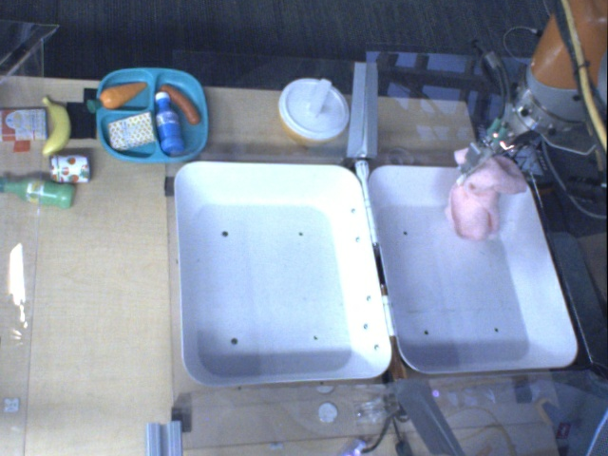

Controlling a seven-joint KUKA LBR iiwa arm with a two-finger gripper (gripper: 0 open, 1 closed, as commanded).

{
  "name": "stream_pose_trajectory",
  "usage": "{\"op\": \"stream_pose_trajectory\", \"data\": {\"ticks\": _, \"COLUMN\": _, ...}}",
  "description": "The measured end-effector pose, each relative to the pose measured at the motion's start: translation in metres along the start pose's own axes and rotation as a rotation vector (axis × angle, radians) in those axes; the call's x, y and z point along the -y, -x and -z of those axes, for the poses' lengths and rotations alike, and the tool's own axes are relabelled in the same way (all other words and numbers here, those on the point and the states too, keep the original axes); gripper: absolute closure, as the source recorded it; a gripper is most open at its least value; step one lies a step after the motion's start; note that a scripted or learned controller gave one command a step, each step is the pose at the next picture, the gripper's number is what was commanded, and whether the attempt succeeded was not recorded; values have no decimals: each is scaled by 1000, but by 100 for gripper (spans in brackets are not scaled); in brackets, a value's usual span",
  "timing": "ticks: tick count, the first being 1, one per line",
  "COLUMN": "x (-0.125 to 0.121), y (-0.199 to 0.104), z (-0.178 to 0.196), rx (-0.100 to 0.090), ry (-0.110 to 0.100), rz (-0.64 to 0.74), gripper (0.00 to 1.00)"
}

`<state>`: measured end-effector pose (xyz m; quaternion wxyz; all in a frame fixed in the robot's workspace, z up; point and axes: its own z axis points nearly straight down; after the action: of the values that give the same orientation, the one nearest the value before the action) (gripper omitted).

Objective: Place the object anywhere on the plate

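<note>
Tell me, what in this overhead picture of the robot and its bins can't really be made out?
- Tool: small and blurred against cables in the camera view; its grip on the pink soft object is unclear.
- Arm: cut off by the top and right edges.
- Box at the left edge: its label is too small to read.
- Blue divided tray: the white item's pattern is too fine to identify.

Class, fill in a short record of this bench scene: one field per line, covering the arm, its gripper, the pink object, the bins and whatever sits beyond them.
arm: grey with orange band, reaching in at the upper right
gripper: at the far right corner of the right bin, at the top of the pink object
pink object: soft pink lump, hanging or lying over the right bin's far right part
left bin: white, shallow
beyond bins: blue divided tray with toy food, white lidded cup
far left: banana, small can, green bottle
</note>
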<state>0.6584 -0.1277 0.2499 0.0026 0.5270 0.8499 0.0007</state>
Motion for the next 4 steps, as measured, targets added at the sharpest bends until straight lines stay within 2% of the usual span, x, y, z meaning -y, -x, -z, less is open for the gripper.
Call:
{"op": "stream_pose_trajectory", "data": {"ticks": 1, "x": -2, "y": -2, "z": -25, "rx": -1, "ry": -1, "rz": 6, "gripper": 100}}
{"op": "stream_pose_trajectory", "data": {"ticks": 2, "x": -10, "y": -56, "z": -33, "rx": -2, "ry": 1, "rz": 409, "gripper": 100}}
{"op": "stream_pose_trajectory", "data": {"ticks": 3, "x": -24, "y": -108, "z": -22, "rx": -2, "ry": 3, "rz": 811, "gripper": 100}}
{"op": "stream_pose_trajectory", "data": {"ticks": 4, "x": -23, "y": -157, "z": -30, "rx": -3, "ry": 3, "rz": 1108, "gripper": 100}}
